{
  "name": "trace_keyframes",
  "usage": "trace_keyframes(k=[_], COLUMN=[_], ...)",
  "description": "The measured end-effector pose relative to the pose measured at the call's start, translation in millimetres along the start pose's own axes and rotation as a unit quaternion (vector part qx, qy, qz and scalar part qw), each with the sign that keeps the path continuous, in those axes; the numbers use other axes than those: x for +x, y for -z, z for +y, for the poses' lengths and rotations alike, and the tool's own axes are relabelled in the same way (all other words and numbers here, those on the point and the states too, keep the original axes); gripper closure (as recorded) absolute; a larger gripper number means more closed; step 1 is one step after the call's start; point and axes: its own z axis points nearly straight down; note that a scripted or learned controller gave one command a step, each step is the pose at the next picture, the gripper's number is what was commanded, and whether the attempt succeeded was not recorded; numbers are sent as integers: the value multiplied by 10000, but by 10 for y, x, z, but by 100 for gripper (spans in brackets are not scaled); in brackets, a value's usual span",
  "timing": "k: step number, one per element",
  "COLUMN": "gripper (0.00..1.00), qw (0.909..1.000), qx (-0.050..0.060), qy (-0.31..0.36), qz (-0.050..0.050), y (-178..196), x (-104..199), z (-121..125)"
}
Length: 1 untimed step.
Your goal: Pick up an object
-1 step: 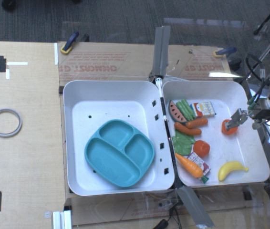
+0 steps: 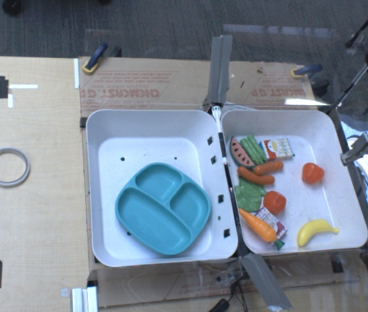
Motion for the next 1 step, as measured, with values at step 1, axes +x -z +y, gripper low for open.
trace_keyframes(k=[1], gripper=[100], qw=[10000], qx=[-1], qy=[8], qz=[-7], y=[85], x=[-3], z=[15])
